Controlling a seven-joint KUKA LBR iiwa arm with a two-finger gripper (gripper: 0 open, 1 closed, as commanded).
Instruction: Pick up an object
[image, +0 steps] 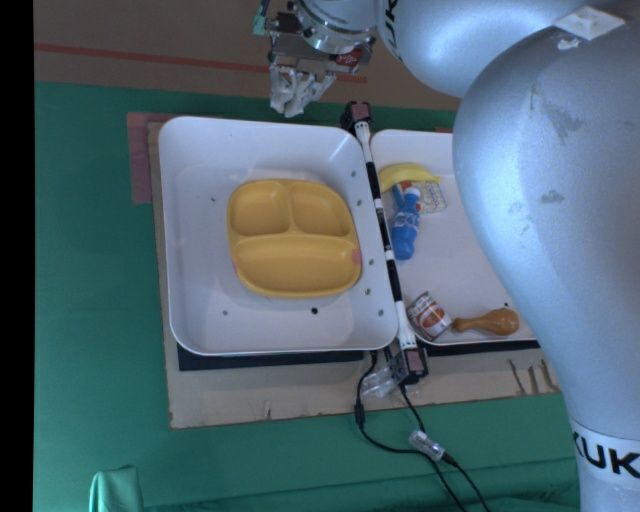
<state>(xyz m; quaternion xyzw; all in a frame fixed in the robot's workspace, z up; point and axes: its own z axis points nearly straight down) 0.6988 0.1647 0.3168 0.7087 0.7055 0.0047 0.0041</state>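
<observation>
**Arm parked above the far edge of the left bin**

From my seat I see the grey arm (540, 200) sweeping in from the right, and its two-finger gripper (294, 98) hangs just beyond the far rim of the left shallow white bin (190, 300), over the brown tabletop (150, 60). The jaws look drawn together with nothing between them. In the left bin lies a yellow plastic divided plate (292, 238), flat, roughly in the middle. The right shallow white bin (455, 260) holds a yellow banana-shaped toy (405, 174) near its far edge, a blue plastic bottle (404, 225) just beside it, a small red-and-white can (430, 315) on its side near the front, and a tan wooden pear-shaped piece (490, 322) next to the can. A black cable (400, 440) trails across the green mat (90, 300) in front of the bins
</observation>
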